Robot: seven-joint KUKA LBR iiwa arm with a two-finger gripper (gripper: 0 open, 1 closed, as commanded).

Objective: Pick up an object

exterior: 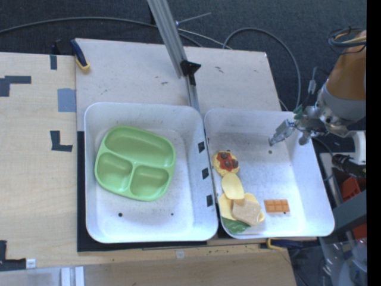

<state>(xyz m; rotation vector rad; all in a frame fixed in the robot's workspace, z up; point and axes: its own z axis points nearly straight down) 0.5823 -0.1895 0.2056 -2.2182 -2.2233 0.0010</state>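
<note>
My gripper (275, 138) hangs over the upper right part of the right bin (309, 219), reaching in from the right edge with nothing seen in it. Below and to its left, several toy foods lie along the bin's left side: a small round pizza piece (226, 161), a yellow oval slice (233, 186), a tan bread piece (247, 211) and a green leaf (236, 226) under them. An orange waffle-like block (276, 206) lies apart, near the bin's front, below the gripper.
The left bin (95, 219) holds a green divided plate (134, 162). A slanted metal pole (169, 28) ends at a black clamp (189, 68) behind the bins. Cables run across the dark floor at the back.
</note>
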